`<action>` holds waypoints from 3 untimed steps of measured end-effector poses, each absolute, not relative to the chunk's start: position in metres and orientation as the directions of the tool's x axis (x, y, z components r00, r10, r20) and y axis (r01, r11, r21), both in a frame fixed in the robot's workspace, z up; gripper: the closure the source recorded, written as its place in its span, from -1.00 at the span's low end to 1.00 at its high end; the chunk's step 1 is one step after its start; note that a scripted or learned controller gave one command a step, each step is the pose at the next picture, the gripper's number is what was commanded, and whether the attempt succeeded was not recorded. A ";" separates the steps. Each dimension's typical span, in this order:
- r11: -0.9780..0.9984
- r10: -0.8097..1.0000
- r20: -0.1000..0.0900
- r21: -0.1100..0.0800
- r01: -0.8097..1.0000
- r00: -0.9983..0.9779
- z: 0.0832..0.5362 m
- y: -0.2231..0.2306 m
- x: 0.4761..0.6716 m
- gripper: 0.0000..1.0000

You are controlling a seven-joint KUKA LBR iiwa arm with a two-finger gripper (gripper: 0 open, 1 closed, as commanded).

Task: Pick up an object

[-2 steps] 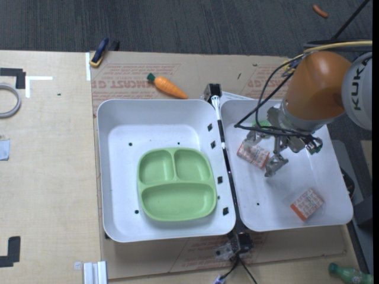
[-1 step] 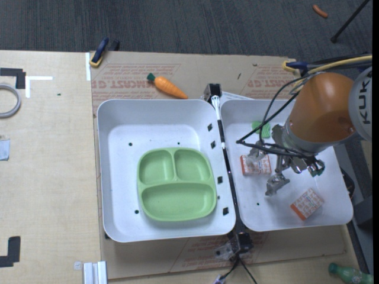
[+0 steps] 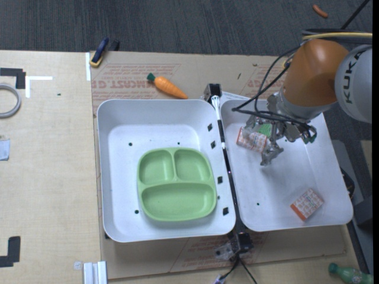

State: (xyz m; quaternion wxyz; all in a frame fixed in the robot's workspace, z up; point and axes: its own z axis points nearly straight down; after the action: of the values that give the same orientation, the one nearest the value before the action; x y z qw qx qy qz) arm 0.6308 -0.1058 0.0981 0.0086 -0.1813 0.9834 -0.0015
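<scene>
Camera view shows us the gripper [image 3: 269, 149] in the right bin [image 3: 331, 218], near its back left corner, with a small packet [image 3: 252, 139] touching its left side; we cannot tell whether it grips that packet, whose long axis runs slantwise.

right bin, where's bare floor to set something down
Bare floor in the right bin lies along its near-left side, between the centre divider and the small carton. The far end is crowded: the gripper and a packet sit there.
</scene>
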 end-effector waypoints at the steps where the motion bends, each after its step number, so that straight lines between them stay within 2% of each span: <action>1: 0.906 -0.424 -0.016 -0.008 -0.424 -0.906 0.098 -0.106 0.589 -1.00; 2: 0.904 -0.428 -0.016 -0.008 -0.428 -0.904 0.097 -0.092 0.530 -1.00; 3: 0.903 -0.429 -0.024 -0.011 -0.428 -0.903 0.108 -0.091 0.533 1.00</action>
State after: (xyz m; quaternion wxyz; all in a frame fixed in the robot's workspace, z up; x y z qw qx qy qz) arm 0.5331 -0.0911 0.1082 0.0131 -0.2196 0.9755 -0.0026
